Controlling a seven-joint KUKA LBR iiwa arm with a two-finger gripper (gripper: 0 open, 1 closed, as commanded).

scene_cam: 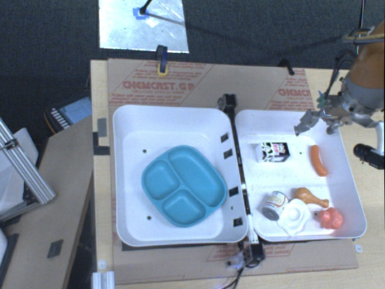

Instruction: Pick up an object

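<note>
The right bin (pixel 258 122) holds a small black-and-white carton (pixel 274 152), an orange sausage (pixel 318 161), a tin can (pixel 274 205), a white fried egg (pixel 293 216), a chicken drumstick (pixel 310 195) and a pink strawberry (pixel 329 219). My gripper (pixel 317 121) hangs over the bin's far right part, above and behind the carton and the sausage. Its fingers (pixel 302 125) point down-left and look spread, with nothing between them.
A blue divided plate (pixel 183 185) lies in the left bin (pixel 129 134). The arm (pixel 364 80) comes in from the upper right. A black clamp bar (pixel 236 158) runs between the two bins. Cardboard lies under both bins.
</note>
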